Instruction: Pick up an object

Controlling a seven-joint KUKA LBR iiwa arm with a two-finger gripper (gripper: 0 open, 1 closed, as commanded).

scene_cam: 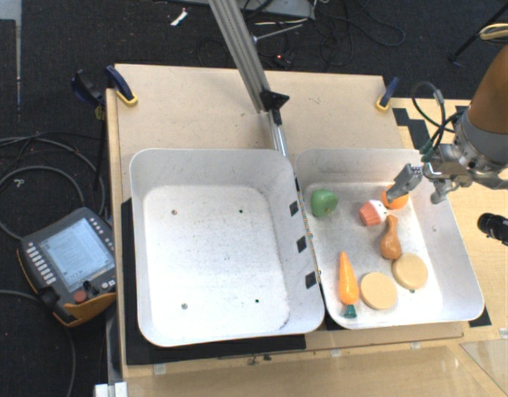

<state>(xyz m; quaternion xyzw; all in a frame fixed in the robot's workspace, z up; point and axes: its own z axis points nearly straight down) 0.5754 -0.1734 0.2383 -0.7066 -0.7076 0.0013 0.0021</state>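
The right bin [452, 246] holds several small objects. A green ball [323, 203] lies near its left wall, with a salmon block [370, 213] to the right of it. A small orange piece [396, 196] sits just beyond the block. Toward the front are a brown gourd-shaped piece [390, 240], an orange carrot [347, 279] and two tan discs [378, 291] [410, 271]. My gripper [424, 184] hangs over the bin's back right part, open. Its left finger [406, 177] is right above the orange piece. Nothing shows between the fingers.
The left bin [155, 172] lies beside the right one, sharing a raised middle wall [302, 222]. A slanted metal pole [242, 44] crosses the bench's back. Blue and yellow clamps [120, 85] [388, 93] grip the far edge. A teach pendant [68, 259] lies on the floor at left.
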